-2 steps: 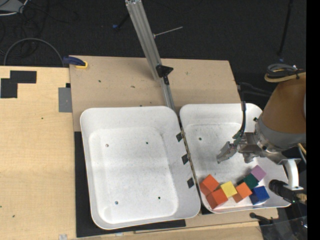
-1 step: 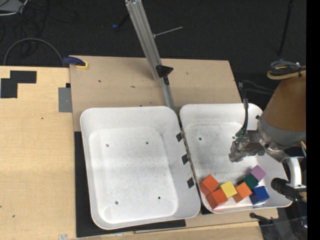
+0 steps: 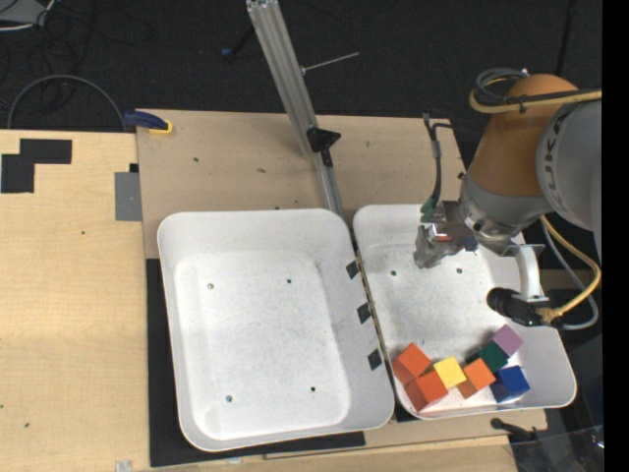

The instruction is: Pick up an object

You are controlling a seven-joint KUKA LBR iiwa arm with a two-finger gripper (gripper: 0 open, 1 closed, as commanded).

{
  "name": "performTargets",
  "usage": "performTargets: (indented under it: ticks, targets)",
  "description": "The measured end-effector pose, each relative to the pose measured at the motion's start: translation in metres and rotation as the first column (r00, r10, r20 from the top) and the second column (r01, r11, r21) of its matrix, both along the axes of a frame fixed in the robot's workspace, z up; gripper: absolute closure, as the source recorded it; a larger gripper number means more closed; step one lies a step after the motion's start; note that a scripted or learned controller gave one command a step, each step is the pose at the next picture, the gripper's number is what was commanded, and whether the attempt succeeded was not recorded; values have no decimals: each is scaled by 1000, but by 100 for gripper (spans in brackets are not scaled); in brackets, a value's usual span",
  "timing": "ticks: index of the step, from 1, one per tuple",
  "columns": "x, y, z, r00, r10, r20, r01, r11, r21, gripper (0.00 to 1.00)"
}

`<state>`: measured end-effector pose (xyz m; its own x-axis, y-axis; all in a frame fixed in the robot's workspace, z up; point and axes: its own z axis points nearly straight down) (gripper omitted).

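While the grey arm (image 3: 550,165) with its orange band reaches in from the right, we see its gripper (image 3: 432,249) hanging over the upper part of the right-hand white bin (image 3: 393,226), well apart from the blocks below. From this slanted view we cannot tell how the claw stands, since it is small and dark against the bin floor.

We find the blocks gathered in the bin's lower corner. Two red-orange blocks (image 3: 421,374) sit at the left of the cluster, one just above the other and touching. A yellow block (image 3: 450,372) lies just beside them, an orange block (image 3: 480,374) next to that, with a dark green block (image 3: 492,354) at its upper edge. A purple block (image 3: 507,340) sits above these and a blue block (image 3: 511,383) below, near the bin's right rim.

We see the left-hand white bin (image 3: 177,234) lying alongside, the two joined by small black clips (image 3: 363,311). A slanted aluminium rail (image 3: 285,72) rises behind them.
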<state>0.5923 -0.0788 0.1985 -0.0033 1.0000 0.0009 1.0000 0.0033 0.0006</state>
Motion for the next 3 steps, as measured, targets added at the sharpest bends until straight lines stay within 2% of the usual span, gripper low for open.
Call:
performTargets:
  ticks: [1,3]
  targets:
    - [-3,0,1,1000,3,-5,-3,1000,-1,0]
    - [-3,1,1,1000,10,-6,-10,1000,-1,0]
